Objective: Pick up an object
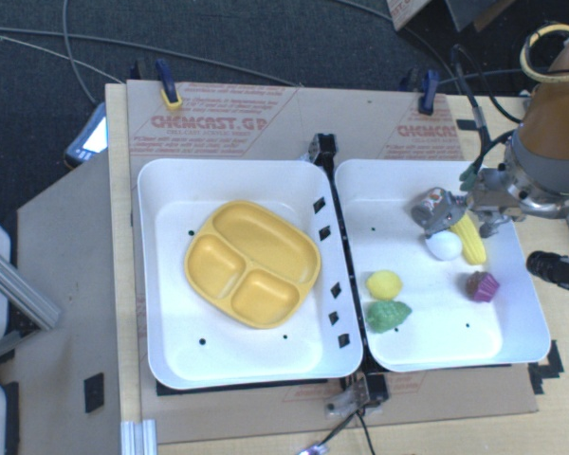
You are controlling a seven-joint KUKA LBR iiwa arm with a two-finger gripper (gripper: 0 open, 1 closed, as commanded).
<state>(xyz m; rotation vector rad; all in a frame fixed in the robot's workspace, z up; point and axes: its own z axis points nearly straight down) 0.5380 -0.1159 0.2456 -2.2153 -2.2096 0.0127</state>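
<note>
My gripper (443,218) sits low over the right bin (512,349), in its upper half, at the end of my grey arm (550,150) that enters from the right edge of the view. The grey finger assembly points toward the divider between the two bins. How the gripper is set cannot be determined from this angle, and nothing is visibly clamped in it.

Positions relative to the gripper:

1. White ball (445,245): directly below the gripper tip in the view, touching or nearly touching it.
2. Yellow corn-shaped piece (470,240): just beside the white ball, on the side toward my arm, lying at a slant under the wrist body.
3. Purple piece (483,287): nearer the front wall of the bin than the gripper, and toward my arm's side, apart from the corn piece.
4. Yellow round piece (384,283): forward of the gripper and toward the divider, well clear of the tip.
5. Green piece (387,316): just beyond the yellow round piece, touching or almost touching it, nearer the front wall.

The left bin (161,282) lies past the divider, away from the gripper. It holds a yellow three-compartment plate (252,263), resting flat.
</note>
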